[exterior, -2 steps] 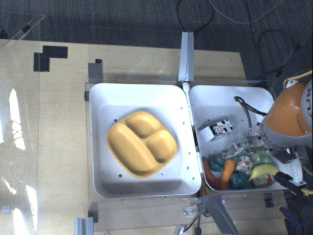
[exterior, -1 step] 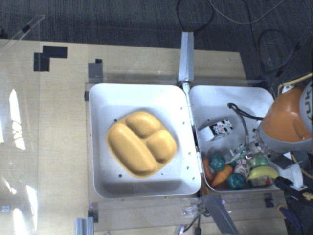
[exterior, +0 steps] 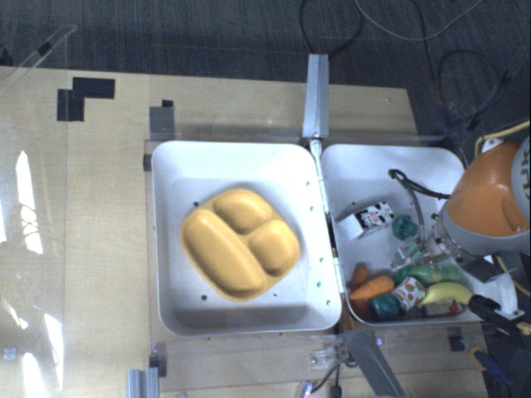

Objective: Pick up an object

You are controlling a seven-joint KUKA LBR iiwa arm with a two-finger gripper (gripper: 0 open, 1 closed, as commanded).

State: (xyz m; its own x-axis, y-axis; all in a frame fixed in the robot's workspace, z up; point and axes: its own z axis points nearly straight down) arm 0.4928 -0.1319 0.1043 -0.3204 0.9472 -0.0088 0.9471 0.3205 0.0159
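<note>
The right bin (exterior: 431, 160) holds a jumble of small items along its near side. An orange carrot (exterior: 371, 288) lies at the near left, with a dark green piece (exterior: 386, 307) just in front of it. A yellow banana (exterior: 445, 293) lies by a small printed box (exterior: 409, 291), and a green item (exterior: 433, 273) sits behind them. A white patterned box (exterior: 375, 216) and a teal object (exterior: 405, 226) lie further back. My gripper (exterior: 425, 254) reaches down from the right, low over the green item and banana, under the orange band (exterior: 489, 197).
The left bin (exterior: 174, 172) holds a yellow three-compartment dish (exterior: 239, 241). A metal divider post (exterior: 316, 98) stands between the bins at the back. A black cable (exterior: 406, 191) loops over the right bin near the wrist.
</note>
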